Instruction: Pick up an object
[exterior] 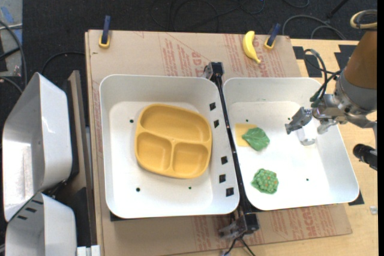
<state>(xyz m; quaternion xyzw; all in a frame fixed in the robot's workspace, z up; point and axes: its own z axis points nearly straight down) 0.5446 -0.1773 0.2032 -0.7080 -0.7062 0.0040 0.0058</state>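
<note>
Near the right bin's far-right edge, the gripper, fingers apart and empty, could close on nothing, since both green leafy toys lie well left.

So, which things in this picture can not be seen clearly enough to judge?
- Hand, camera view: small and blurred over the right bin; whether it grips anything cannot be told.
- Arm, camera view: cut off by the right edge past the orange band.
- Yellow piece, camera view: partly covered by the green object, so its shape is unclear.
- Lower green object, camera view: too small to identify.
</note>
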